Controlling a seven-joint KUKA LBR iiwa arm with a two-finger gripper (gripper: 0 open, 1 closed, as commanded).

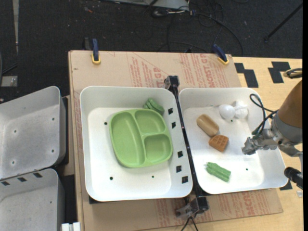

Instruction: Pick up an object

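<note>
Camera view shows the hand [250, 147], finger state I cannot tell, just right of the brown waffle-shaped toy [218, 142], likely light and stiff, best pinched across its edges

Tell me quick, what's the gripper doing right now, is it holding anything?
Gripper: low over the right white bin, near its right side; whether it is open, shut or holding anything cannot be told.

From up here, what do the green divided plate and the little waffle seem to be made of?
The green divided plate looks like moulded plastic: uniform colour, soft sheen, rounded compartments. The waffle looks like a toy, probably plastic or rubber, with an even brown grid; its small size leaves that uncertain.
</note>
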